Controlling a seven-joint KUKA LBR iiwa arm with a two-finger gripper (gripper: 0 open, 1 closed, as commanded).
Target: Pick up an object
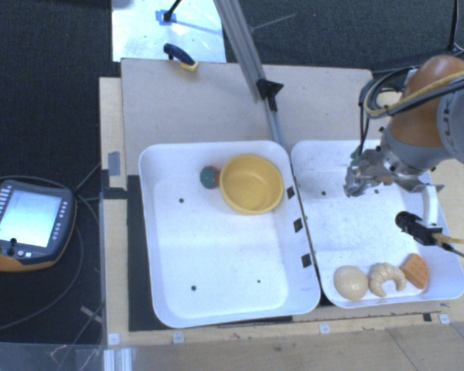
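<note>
the left bin point(216, 284) holds a yellow bowl point(251, 184) with a small green-and-red ball point(209, 177) touching its left side, the right bin point(325, 222) holds a pale egg-shaped piece point(351, 282), a croissant point(386, 277) and an orange waffle-like piece point(415, 270) in a row at its near edge, and the gripper point(361, 182) hangs over the right bin's far part, well apart from them, whether wide or narrow i cannot tell.

Bright, even overhead light washes the white bins point(216, 284) pale, shadows faint, focus slightly soft.

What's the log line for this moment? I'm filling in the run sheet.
gripper: over right bin, holding nothing seen | bread roll, croissant, cracker: right bin, near edge | yellow bowl: left bin
</note>
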